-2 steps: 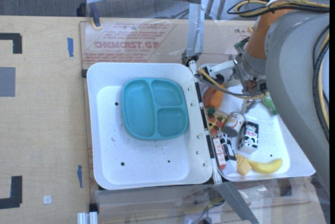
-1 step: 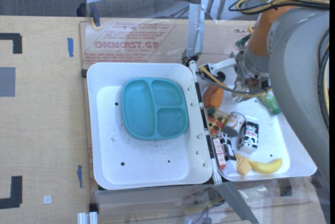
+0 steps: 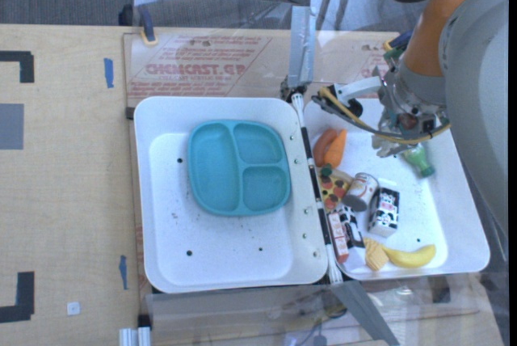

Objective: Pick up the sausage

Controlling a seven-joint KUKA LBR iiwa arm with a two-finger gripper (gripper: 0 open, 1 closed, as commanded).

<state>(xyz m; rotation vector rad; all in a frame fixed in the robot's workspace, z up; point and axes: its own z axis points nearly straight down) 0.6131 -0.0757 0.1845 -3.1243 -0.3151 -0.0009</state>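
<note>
My gripper (image 3: pixel 397 144) hangs over the upper middle of the right bin (image 3: pixel 462 199), below the arm's orange band. It is above the toys and nothing shows in its grasp. A short reddish-brown piece with a pale end (image 3: pixel 361 188), possibly the sausage, lies in the middle of the right bin. That piece sits lower left of the gripper, between a pizza slice (image 3: pixel 334 189) and a cow-patterned carton (image 3: pixel 386 212). The arm's body hides the bin's far right corner.
An orange carrot-like toy (image 3: pixel 329 146) lies left of the gripper, and a green toy (image 3: pixel 420 161) just right of it. A banana (image 3: pixel 409 256), a corn piece (image 3: pixel 373 255) and a flat red packet (image 3: pixel 338 231) sit near the front. The left bin (image 3: pixel 161 247) holds a teal divided plate (image 3: pixel 239 167).
</note>
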